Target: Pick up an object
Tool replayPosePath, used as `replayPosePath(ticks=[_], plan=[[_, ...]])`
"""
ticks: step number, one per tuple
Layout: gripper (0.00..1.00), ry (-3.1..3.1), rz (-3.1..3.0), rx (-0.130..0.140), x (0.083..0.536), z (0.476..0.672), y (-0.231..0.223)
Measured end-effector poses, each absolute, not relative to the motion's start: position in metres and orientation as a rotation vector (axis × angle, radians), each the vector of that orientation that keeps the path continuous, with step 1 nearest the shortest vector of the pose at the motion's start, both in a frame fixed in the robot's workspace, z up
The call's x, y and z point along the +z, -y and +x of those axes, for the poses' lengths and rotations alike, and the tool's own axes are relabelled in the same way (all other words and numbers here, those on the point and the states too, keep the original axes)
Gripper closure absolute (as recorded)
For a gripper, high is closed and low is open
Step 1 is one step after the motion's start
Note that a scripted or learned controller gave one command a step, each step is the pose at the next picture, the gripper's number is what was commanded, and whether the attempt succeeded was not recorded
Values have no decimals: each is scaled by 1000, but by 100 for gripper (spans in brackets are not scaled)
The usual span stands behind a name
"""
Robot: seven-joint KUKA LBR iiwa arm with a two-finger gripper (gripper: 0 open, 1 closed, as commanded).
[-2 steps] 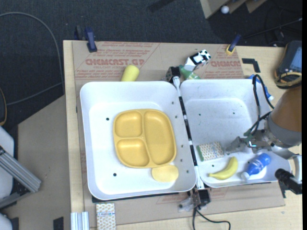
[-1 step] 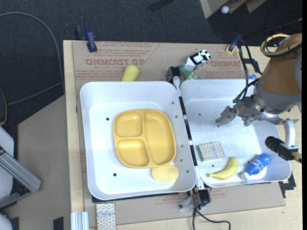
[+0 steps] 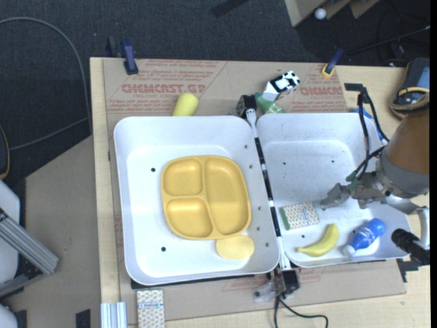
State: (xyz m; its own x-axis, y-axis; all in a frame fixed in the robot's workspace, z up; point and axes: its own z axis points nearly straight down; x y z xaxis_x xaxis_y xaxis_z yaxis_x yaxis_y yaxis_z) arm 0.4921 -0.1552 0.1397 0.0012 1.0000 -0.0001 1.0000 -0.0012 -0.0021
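Note:
In the right bin (image 3: 307,139) a yellow banana (image 3: 321,242) lies near the front wall. A blue bottle (image 3: 364,237) lies to its right, and a small green-patterned packet (image 3: 300,216) sits just behind the banana by the bin's left wall. My gripper (image 3: 339,195) hangs low over the right bin's floor, right of the packet and behind the banana, with nothing seen in it. The grey arm with its orange band (image 3: 410,145) comes in from the right. In the left bin (image 3: 136,183) rest a yellow divided plate (image 3: 205,197) and a pale yellow disc (image 3: 235,247).
Behind the bins on the cardboard lie a yellow object (image 3: 185,104) and a black-and-white toy (image 3: 283,83) with a green item (image 3: 268,105) beside it. Blue clamps (image 3: 128,57) hold the board's back edge. A patterned packet (image 3: 150,306) lies in front of the left bin.

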Motion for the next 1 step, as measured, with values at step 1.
replayPosePath(ticks=[1], plan=[[0,2225,-2226,-7,87,481,133]])
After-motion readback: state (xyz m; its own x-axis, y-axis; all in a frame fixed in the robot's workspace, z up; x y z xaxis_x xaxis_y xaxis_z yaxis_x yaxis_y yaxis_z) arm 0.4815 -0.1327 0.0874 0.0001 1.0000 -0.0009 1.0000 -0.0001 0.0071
